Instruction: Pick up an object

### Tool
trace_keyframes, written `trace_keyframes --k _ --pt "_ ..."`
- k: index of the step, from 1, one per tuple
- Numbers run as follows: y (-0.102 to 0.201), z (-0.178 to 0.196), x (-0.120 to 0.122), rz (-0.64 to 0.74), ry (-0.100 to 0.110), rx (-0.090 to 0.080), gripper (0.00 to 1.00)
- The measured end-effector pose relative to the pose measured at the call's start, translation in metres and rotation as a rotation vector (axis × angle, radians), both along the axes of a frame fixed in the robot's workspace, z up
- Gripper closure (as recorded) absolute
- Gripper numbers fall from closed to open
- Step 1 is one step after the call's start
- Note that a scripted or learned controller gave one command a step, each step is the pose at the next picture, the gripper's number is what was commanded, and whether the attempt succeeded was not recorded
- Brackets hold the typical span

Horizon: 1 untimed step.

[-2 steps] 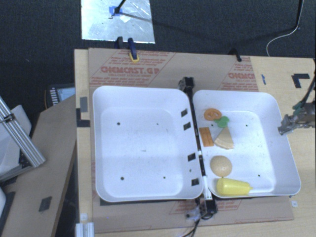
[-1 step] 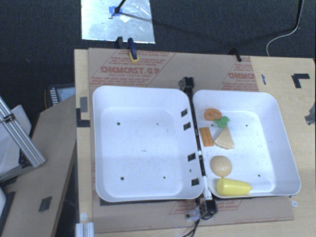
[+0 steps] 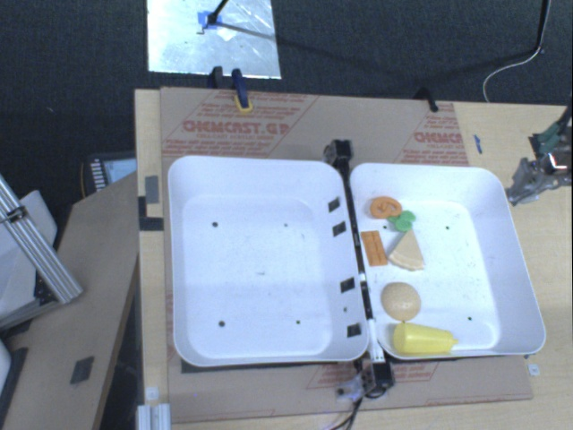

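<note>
Right bin (image 3: 501, 240), along its left wall: orange disc (image 3: 386, 207), green piece (image 3: 405, 220), wedge (image 3: 408, 253), tan ball (image 3: 401, 300), yellow cone (image 3: 423, 338). All likely light, rigid, smooth; take the wedge across its flat sides. Gripper (image 3: 537, 176) sits outside the bin; you cannot tell its opening.

Two bins sit side by side on the bench (image 3: 295, 119), touching in the middle. All the things lie in the right bin (image 3: 501, 267), along its left side, in a row from back to front. At the back is a round flat piece (image 3: 386, 207) with a small ball (image 3: 405, 220) just beside it. Next come a little block (image 3: 374, 247) and a wedge (image 3: 408, 253), side by side. Nearer the front is a round lump (image 3: 401, 300). At the front wall lies a long cone shape (image 3: 423, 338). The gripper (image 3: 540, 173) is past the right bin's right edge, over the bench.
</note>
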<state>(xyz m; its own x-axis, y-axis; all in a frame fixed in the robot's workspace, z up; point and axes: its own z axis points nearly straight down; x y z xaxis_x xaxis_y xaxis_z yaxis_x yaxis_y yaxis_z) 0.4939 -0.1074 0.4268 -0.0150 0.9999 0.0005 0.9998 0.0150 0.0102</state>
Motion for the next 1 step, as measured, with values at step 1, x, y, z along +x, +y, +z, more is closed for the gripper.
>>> trace_keyframes --k 1 --pt "-0.0648 0.1155 -0.0077 -0.018 -0.006 -0.007 1.0"
